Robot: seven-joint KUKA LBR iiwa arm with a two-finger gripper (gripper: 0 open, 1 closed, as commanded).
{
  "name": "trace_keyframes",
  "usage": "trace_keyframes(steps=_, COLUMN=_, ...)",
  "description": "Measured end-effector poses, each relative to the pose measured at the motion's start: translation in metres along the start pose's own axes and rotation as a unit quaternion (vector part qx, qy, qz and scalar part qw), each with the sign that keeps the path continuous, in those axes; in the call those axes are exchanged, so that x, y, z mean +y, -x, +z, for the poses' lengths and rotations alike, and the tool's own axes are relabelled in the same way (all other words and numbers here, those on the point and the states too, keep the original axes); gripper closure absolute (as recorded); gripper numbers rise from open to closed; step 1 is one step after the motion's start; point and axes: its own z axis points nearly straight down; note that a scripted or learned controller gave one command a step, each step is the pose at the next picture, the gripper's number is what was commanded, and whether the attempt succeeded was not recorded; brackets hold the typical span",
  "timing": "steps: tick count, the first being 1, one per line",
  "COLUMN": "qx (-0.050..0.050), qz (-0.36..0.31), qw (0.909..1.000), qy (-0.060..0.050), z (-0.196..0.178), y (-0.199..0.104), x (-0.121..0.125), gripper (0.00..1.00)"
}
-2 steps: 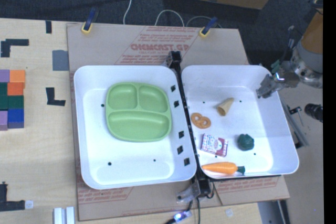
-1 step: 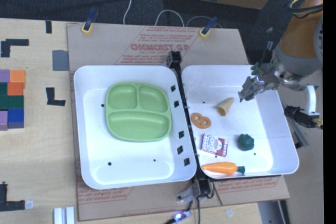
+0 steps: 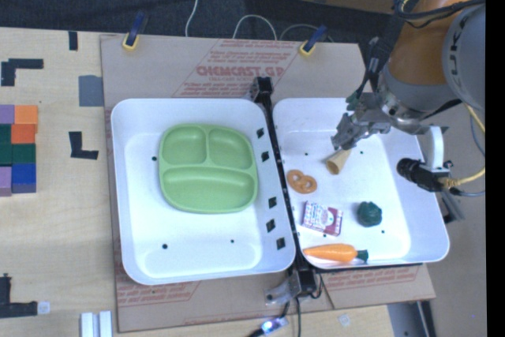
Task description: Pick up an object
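Camera view looks down on a tabletop (image 3: 63,249) bearing two white bins. Left bin (image 3: 134,249) carries a green divided plate (image 3: 209,168). Right bin (image 3: 394,245) carries, largest to smallest, a carrot (image 3: 330,253) along its near edge, a small packet (image 3: 322,218), a dark green lump (image 3: 368,213), a pretzel (image 3: 301,182) and a tan cone (image 3: 338,162). The arm (image 3: 430,51) reaches in from the right; its tool (image 3: 353,132) hangs just far-right of the cone, apparently touching its far end. I cannot tell how wide the tool stands. The cone's long axis runs near-left to far-right, toward the tool, so it looks the likeliest pick.
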Motion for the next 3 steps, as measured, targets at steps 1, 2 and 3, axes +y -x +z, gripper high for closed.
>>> trace_keyframes(steps=1, qx=-0.001, qz=0.001, qw=1.0, qy=-0.001, z=0.011, y=-0.047, x=-0.007, gripper=1.0)
trace_keyframes(steps=2, qx=0.0, qz=0.0, qw=1.0, qy=-0.001, z=0.004, y=-0.104, x=-0.018, gripper=1.0)
trace_keyframes(steps=3, qx=-0.001, qz=0.0, qw=1.0, qy=-0.001, z=0.004, y=-0.158, x=-0.011, gripper=1.0)
